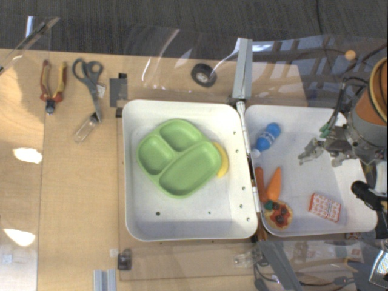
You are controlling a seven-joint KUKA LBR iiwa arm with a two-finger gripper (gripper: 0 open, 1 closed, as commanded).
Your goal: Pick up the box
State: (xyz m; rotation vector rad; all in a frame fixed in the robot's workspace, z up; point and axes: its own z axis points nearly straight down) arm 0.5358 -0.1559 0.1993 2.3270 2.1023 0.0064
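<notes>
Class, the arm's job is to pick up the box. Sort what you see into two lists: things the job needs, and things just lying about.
Needed for the job:
- box, in the right bin
- claw, above the same bin

Just lying about:
- green divided plate
- blue bottle
- carrot
- scissors
- pliers
- tape roll

My workspace is brightly and evenly lit, with white glare patches on the wooden bench (60,180) at far left and streaky reflections across the clear plastic sheet (163,47) behind the bins. A soft shadow pools along the near inside wall of the left bin (182,232). Focus is fairly sharp, softening slightly toward my arm at right.
</notes>
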